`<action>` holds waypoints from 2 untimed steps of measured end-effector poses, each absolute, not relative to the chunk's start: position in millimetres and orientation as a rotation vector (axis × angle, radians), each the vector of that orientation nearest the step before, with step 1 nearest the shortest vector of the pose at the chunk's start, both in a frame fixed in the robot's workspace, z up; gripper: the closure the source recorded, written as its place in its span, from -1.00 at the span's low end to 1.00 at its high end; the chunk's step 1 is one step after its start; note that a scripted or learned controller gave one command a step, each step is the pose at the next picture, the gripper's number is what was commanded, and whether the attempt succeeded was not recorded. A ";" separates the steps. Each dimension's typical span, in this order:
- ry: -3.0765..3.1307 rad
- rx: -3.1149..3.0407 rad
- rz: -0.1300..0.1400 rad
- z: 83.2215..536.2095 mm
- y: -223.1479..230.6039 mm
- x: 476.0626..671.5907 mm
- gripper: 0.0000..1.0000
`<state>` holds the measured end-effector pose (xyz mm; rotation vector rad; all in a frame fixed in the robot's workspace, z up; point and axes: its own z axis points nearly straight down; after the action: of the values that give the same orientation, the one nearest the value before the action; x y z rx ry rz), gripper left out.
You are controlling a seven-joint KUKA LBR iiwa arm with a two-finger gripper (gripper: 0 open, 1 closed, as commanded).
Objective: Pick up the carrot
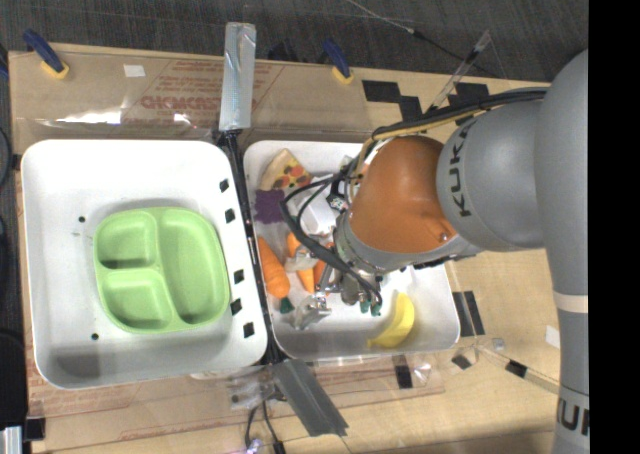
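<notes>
The arm (pixel 500 182) reaches in from the right and bends down over the right bin (pixel 440 327). Its orange band (pixel 400 197) covers much of the middle of this bin. The gripper (pixel 335 297) points down and to the left, low in the bin, near the front wall. Its metal parts are seen from above and partly under the wrist, so I cannot tell how it is set, and nothing can be seen held in it. If it touches some object is also not clear.

The carrot (pixel 273 267) lies in the right bin, along the left wall, with its length running from back to front. It is just beside the gripper, on its left, and it rests on the bin floor. Some smaller orange pieces (pixel 296 245) lie between the carrot and the wrist. Behind the carrot is a purple item (pixel 268 206), and further back a pizza slice toy (pixel 284 170). A banana (pixel 397 322) lies at the front right of the bin, near the gripper.

The left bin (pixel 60 182) holds a green divided plate (pixel 160 267). Both bins stand on the table (pixel 90 82).
</notes>
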<state>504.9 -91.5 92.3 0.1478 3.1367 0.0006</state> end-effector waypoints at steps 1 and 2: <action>3.135 0.137 0.000 102.7 -90.7 506.2 1.00; 3.124 0.209 0.000 218.2 -45.4 504.1 1.00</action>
<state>504.1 -45.4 218.2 0.2092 3.1239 0.0005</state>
